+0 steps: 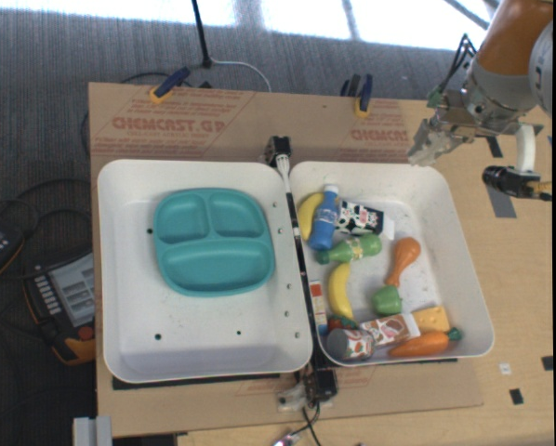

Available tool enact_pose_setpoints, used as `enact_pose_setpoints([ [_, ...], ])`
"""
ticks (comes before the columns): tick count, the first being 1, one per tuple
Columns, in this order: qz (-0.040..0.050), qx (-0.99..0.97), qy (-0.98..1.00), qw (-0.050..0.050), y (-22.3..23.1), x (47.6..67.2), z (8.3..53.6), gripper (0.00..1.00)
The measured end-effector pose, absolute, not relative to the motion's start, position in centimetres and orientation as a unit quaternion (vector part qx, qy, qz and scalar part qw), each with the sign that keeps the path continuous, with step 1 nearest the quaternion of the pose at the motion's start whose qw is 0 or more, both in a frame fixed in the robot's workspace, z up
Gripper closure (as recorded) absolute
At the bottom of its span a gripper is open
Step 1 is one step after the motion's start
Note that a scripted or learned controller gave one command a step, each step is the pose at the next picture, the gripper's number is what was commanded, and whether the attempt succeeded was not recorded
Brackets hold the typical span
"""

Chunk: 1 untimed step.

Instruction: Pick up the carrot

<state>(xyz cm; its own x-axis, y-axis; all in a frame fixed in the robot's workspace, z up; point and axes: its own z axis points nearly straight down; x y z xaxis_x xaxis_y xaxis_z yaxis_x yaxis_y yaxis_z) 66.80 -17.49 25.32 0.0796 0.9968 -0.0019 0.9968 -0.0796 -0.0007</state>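
Carrot (420, 345): lies sideways in the right bin's near corner (leafy end right).
Fingers (425, 147): far off, past the bin's back rim; can't tell if spread.

Figure: bench clutter as I see it from the overhead camera.
A teal divided tray (214, 241) lies alone in the left bin (120, 342). In the right bin (445, 203) I count two bananas (308, 214) (339, 291), a blue bottle (325, 217), a cow-print carton (361, 217), a green bottle (356, 248), a drumstick (403, 259), a green pepper (387, 299) and a cheese wedge (432, 319).
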Motion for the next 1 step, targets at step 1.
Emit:
enact_pose_setpoints([
  [1, -0.0014, 0.734, 0.679, 0.001, -17.48, 66.84, 26.34, 1.0],
])
